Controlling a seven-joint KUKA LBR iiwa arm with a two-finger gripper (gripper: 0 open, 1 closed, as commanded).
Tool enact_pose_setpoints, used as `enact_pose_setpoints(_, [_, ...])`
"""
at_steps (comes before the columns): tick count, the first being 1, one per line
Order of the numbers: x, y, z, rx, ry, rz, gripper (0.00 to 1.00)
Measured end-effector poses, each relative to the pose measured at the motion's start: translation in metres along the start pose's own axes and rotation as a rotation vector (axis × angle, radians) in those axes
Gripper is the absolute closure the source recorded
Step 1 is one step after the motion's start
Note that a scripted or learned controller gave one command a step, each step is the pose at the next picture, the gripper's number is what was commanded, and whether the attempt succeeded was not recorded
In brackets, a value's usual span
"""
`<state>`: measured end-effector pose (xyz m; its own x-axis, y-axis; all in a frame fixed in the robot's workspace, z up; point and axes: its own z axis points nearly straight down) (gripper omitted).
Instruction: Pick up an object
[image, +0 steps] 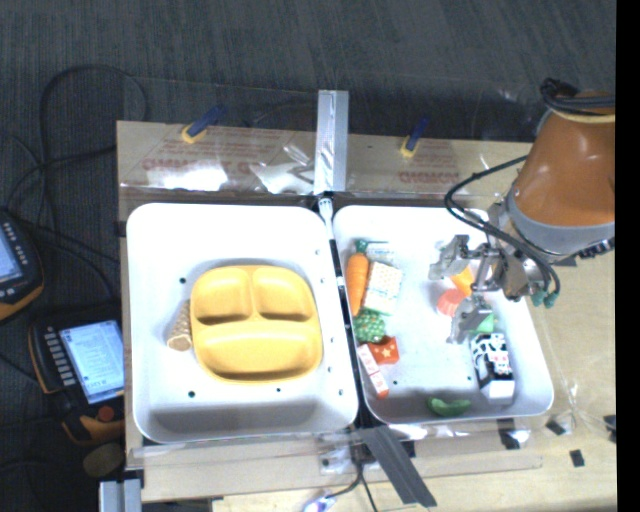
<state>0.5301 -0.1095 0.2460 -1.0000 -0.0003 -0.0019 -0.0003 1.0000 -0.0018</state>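
Two shallow white bins are being carried side by side on the counter (585, 400), and the gripper (462, 285) is being held low over the right white bin (535, 395). Its metal fingers (447, 260) are being kept spread, with nothing between them. A small orange rounded toy (452, 298) is lying just beneath them, beside a green piece (484, 324) and a black-and-white cow-patterned block (492, 356); an orange plastic carrot (356, 283) and a pale printed carton (382, 286) are lying well apart, against the dividing wall. A yellow compartment tray (256, 322) is sitting in the left white bin (150, 400). For a sound pick, the fingers should probably be centred over one item alone, the orange toy being nearest, and lowered fully before closing, so neighbours are not being pinched.
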Motion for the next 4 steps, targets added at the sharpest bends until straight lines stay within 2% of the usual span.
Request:
enact_pose_setpoints(1, [-0.041,-0.033,0.142,0.0,0.001,-0.043,0.0])
enact_pose_setpoints(2, [-0.091,-0.077,0.125,0.001,-0.002,-0.138,0.0])
enact_pose_setpoints(3, [-0.111,-0.071,0.157,0.002,-0.007,-0.134,0.0])
enact_pose_setpoints(4, [-0.114,-0.071,0.145,0.006,-0.014,-0.134,1.0])
